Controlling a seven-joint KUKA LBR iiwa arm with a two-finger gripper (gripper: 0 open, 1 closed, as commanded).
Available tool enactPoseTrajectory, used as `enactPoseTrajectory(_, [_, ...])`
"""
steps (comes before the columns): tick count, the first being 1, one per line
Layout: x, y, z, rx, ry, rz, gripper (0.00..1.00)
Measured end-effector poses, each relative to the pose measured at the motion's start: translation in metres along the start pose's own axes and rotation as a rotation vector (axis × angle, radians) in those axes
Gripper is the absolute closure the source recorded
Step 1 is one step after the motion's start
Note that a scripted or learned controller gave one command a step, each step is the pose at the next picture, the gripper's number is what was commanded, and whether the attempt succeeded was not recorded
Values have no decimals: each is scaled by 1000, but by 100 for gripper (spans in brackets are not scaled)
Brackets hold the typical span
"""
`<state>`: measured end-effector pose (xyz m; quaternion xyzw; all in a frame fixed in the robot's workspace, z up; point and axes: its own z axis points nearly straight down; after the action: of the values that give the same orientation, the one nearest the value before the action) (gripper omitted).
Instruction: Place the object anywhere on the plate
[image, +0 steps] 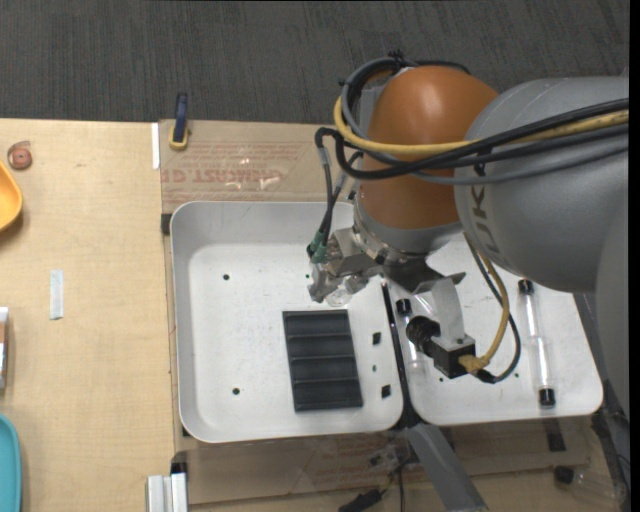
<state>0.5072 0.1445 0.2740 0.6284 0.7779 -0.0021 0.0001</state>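
Gripper (328, 283) hangs low over the left white bin (215, 300); whether it is wide or closed cannot be told. Just below it, the black ribbed block (322, 360) lies flat on the bin floor. Far left of it, an orange dish (6, 205) sits at the edge of the tan bench (85, 300). Above it, the cardboard (245, 165) bears reddish print too faint to read. Dark carpet (150, 55) lies beyond.

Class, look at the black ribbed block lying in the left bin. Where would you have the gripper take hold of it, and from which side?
Grip the black ribbed block across its two long side edges, coming straight down from above. It lies flat on the left bin floor, so only the top is open, and its narrower width probably suits a two-finger gripper best.
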Motion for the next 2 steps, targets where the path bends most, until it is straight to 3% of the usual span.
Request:
enactPoseTrajectory(1, [-8, -1, -48, -1, 0, -204, 100])
enactPoseTrajectory(2, [-6, 44, 25, 1, 1, -301, 100])
